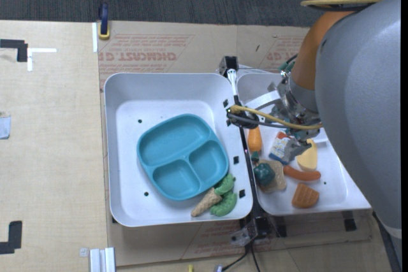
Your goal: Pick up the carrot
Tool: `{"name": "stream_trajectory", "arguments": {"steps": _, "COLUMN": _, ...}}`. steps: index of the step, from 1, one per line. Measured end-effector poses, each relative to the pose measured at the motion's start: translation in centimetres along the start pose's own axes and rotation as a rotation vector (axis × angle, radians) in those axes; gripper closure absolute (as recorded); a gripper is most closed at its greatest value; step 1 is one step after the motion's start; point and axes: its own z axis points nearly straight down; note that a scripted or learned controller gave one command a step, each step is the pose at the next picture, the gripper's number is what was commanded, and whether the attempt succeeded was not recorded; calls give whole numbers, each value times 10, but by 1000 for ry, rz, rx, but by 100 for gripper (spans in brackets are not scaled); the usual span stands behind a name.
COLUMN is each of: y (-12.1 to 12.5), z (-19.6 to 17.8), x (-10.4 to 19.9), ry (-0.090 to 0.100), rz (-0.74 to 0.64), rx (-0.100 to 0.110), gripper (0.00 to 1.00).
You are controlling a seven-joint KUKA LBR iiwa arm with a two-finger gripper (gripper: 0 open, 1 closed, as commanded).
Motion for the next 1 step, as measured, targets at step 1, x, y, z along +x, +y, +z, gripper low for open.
{"name": "stream_trajectory", "arguments": {"steps": 1, "y": -1, "z": 0, "x": 0, "ry": -1, "rz": -3, "rx": 0, "gripper": 0}}
